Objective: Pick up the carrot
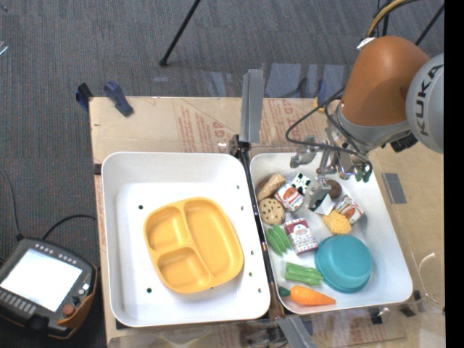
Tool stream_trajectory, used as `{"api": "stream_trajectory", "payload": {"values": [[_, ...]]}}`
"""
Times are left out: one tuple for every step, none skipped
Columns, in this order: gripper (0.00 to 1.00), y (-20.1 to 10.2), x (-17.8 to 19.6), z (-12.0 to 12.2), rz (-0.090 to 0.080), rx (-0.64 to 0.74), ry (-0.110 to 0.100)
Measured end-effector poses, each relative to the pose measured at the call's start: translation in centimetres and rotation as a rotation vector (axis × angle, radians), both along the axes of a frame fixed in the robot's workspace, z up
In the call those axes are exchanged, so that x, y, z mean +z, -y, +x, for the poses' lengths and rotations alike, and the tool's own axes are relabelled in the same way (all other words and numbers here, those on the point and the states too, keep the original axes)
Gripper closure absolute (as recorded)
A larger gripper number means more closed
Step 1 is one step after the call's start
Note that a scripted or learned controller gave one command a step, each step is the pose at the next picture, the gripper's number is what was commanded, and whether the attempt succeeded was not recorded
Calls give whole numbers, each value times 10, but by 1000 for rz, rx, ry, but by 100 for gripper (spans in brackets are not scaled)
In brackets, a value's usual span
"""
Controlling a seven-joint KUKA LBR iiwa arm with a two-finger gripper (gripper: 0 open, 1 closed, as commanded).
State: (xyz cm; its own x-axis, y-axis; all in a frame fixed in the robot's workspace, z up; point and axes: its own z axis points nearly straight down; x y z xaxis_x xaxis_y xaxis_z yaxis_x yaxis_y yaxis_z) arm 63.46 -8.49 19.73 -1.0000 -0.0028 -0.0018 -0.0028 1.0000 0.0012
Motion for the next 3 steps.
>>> {"api": "stream_trajectory", "payload": {"values": [[0,118,14,-39,-2,-175,2],[100,115,24,-37,0,-170,6],[100,128,129,-95,-5,-133,12]]}}
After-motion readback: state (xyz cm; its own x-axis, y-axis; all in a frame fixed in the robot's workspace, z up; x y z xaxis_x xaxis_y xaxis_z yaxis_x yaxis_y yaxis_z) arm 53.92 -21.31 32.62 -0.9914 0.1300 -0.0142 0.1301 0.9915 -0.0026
